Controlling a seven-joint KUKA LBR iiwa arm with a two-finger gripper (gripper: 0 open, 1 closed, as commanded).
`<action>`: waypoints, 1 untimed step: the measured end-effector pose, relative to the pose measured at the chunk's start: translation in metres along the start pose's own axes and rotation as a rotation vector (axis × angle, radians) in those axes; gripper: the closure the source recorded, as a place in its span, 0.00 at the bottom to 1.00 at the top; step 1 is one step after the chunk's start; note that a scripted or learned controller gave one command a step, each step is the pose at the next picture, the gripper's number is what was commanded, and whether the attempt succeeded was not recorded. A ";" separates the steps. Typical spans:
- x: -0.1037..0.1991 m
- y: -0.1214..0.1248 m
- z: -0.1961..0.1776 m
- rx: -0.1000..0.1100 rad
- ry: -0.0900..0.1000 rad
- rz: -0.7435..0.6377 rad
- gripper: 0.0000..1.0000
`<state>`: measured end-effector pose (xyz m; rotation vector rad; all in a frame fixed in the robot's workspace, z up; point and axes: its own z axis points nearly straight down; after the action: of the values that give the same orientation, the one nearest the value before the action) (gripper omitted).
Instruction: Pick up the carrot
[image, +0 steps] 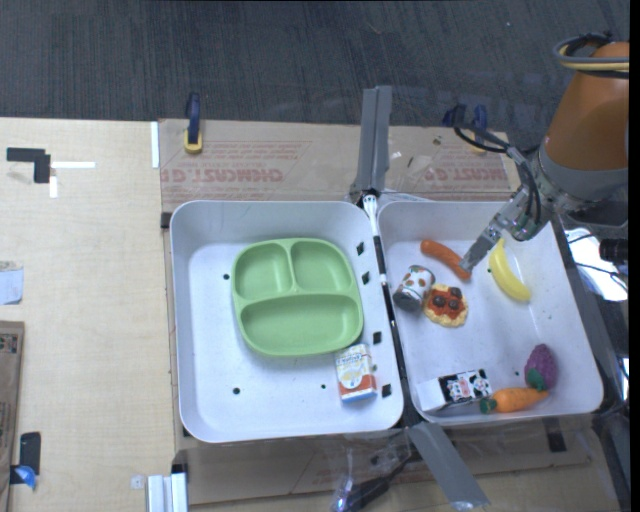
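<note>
The arm enters from the right side, its orange band high at the right edge, and it slants down and to the left into the right bin (575, 330); the claw (478, 252) is low over the bin floor, and I cannot tell if it is open or closed, because the tip is too small and blurred.

There are two orange long things in this bin; one red-orange sausage-like piece (444, 258) lies just left of the claw tip, very near or touching it; the carrot (517, 399), with a green end, lies well below the claw, near the front wall of the bin.

One banana (509, 276) lies just right of the claw; one small can (412, 287) and one pizza slice (446, 305) lie below-left of it; one purple fruit (541, 367) is just above the carrot; one small printed card (463, 386) is left of the carrot.

Far left of the claw, the left bin (200, 330) holds one green divided plate (297, 296) and one small carton (355, 373); both bins stand on the table (80, 300).
</note>
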<state>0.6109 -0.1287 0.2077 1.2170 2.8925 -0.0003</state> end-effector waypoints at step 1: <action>0.062 0.038 0.016 0.001 0.003 -0.147 0.00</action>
<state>0.5951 -0.0575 0.1914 1.0027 2.9766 -0.0006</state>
